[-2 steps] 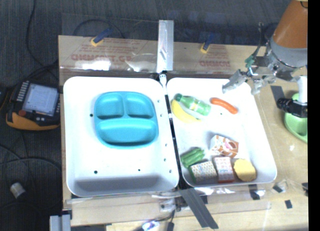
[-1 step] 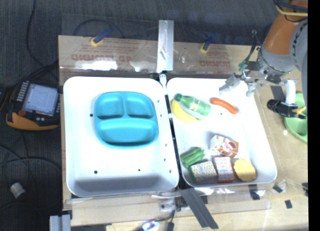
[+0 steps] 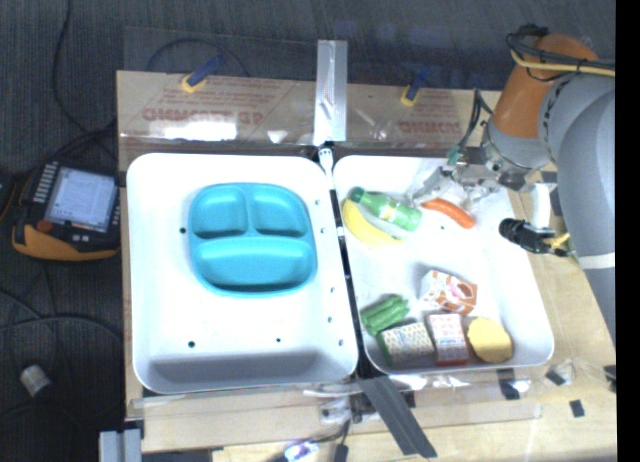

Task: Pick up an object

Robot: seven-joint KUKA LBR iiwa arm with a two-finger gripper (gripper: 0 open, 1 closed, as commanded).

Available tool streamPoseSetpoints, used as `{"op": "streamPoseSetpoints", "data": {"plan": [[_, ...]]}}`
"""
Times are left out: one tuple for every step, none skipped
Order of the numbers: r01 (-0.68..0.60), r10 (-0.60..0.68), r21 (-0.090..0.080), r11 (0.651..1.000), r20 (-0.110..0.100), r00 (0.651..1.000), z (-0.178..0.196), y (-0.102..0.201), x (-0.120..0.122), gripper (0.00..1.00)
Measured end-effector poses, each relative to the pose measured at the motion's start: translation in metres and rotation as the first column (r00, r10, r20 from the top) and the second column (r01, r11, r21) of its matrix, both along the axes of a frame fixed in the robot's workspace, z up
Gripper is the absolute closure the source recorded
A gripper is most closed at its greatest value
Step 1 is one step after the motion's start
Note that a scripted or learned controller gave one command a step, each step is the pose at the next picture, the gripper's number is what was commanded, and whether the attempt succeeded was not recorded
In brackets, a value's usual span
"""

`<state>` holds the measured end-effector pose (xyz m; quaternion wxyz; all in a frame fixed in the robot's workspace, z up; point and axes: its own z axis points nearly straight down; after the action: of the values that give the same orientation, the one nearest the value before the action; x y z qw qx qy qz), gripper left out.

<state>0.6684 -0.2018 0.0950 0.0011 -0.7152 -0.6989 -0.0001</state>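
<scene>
My gripper [image 3: 452, 188] hangs over the far right corner of the right bin [image 3: 520, 280], open, with nothing between its fingers. An orange carrot [image 3: 448, 212] lies just below it on the bin floor. To the left of the carrot, a green bottle [image 3: 385, 210] rests across a yellow banana [image 3: 362, 222]. Along the bin's near side sit a green vegetable [image 3: 383, 311], a patterned box [image 3: 405, 341], a pink-and-white box [image 3: 447, 336], a yellow block [image 3: 489, 339] and a white carton with orange print [image 3: 449, 291].
The left bin [image 3: 160, 340] holds a blue divided plate [image 3: 251, 235]. A raised divider [image 3: 340, 250] separates the two bins. The arm's orange band [image 3: 525, 100] and grey body [image 3: 590, 170] stand over the bench's right edge. A small screen device [image 3: 70, 205] lies off to the left.
</scene>
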Motion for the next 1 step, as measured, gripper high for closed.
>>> {"op": "streamPoseSetpoints", "data": {"plan": [[0.111,-0.111,0.006,0.994,0.020,0.994,-0.0021,-0.0069,-0.0276,0.00]]}}
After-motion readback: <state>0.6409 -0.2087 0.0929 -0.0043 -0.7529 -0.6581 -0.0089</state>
